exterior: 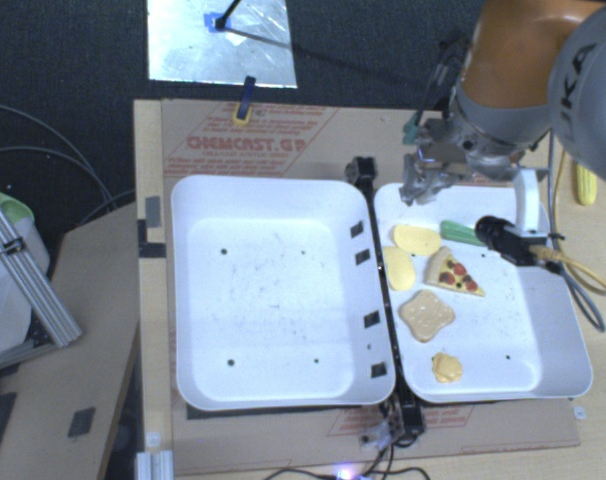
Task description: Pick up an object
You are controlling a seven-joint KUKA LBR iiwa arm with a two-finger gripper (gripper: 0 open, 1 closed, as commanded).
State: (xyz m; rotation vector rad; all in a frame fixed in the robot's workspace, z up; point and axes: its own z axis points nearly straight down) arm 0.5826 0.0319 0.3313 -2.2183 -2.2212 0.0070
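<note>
- Closest to the camera is the near rim of the left bin (283, 404). There's nothing in it to grab, so all the action is on the other side.
- In the right bin (543, 368), next to the divider, is a pale yellow oval slice (398, 268) with its long axis running near-to-far.
- A second yellow slice (417, 239) sits just past it, almost touching, with its long axis running left-to-right.
- The gripper (420, 192) hangs over the far-left corner of the right bin. That second slice is the nearest thing to it, just on the camera side and pretty much straight under the tip. I'd guess that's the target, and the move would be a short drop toward the camera.
- I can't tell whether the gripper is open or shut because it's too blurry and dark, and I see nothing in its grasp. Its height above the bin floor is also hard to judge.
- Next come the toast slice (426, 314), then a small yellow lump (445, 367) I can't identify.
- The pizza slice (453, 271) points toward the far side.
- The right end of the green piece (461, 232) is covered by robot hardware, so its full shape is unclear.
</note>
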